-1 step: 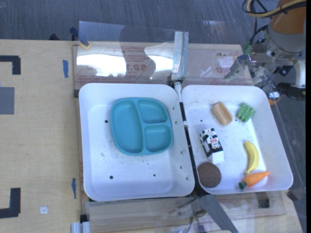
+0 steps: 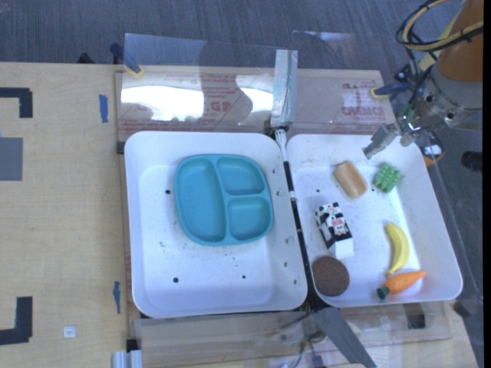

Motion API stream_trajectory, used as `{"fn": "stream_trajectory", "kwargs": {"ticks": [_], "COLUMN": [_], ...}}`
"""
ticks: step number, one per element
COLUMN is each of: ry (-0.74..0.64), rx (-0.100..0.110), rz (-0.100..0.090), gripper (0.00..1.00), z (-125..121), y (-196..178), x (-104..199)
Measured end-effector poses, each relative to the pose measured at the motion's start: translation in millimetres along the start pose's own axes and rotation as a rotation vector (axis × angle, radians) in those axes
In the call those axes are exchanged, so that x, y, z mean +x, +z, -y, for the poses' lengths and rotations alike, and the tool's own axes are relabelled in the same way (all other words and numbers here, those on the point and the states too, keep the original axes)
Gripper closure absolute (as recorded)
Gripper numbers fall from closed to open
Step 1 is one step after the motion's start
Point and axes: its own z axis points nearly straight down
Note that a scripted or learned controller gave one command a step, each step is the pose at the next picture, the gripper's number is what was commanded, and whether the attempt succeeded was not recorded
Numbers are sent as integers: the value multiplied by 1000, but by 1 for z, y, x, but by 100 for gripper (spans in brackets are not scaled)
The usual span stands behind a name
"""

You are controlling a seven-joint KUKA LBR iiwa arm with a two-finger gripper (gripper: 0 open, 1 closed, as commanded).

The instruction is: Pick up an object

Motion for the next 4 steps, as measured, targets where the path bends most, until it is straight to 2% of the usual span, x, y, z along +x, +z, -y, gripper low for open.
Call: {"fn": "stream_trajectory", "kwargs": {"ticks": [1,2,3,4], "ry": [62,-6,-8,-67], "rx": [7,3,-10,-11], "rz": [-4,-19,0,3], "gripper": [0,0,100,100], "z": [18,1,-1,-2], "y": [97,144,131,51], "x": [-30,-59,-62,27]}}
